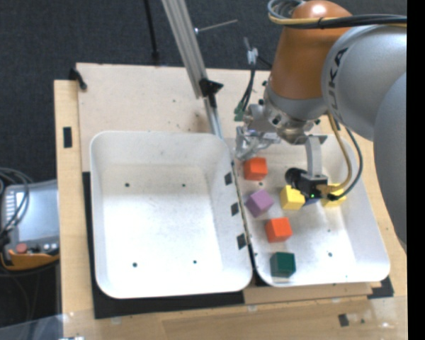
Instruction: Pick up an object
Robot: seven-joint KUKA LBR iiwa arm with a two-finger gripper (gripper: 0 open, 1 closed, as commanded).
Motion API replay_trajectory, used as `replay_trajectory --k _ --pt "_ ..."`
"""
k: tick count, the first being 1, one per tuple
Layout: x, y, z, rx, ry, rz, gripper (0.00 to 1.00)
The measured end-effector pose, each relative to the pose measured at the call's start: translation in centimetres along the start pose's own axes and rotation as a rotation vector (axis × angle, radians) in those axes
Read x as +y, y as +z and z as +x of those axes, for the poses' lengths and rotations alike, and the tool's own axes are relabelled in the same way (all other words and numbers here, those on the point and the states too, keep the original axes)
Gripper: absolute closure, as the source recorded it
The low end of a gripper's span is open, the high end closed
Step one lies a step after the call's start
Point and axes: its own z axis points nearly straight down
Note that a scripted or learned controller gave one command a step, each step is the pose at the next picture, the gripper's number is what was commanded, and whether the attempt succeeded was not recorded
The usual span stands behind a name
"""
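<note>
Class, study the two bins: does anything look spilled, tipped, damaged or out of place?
Nothing stands out. The orange cube, purple cube, yellow cube, second orange cube and green cube all sit inside the right bin.

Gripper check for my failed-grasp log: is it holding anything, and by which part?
Cannot be told. The gripper hangs just above the orange cube; nothing shows between its fingers.

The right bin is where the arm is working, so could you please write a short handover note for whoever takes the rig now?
Tool: low over the right bin's far left corner, just above an orange cube; grip state unclear.
In that bin: purple cube, yellow cube, second orange cube, green cube, another yellow piece partly hidden.
Done: nothing visibly lifted.
Left: grasp and raise one object.
</note>
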Motion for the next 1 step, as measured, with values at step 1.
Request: replay_trajectory --k 1 --pt "-1.36 -0.2 5.49 0.001 -0.001 0.002 1.0"
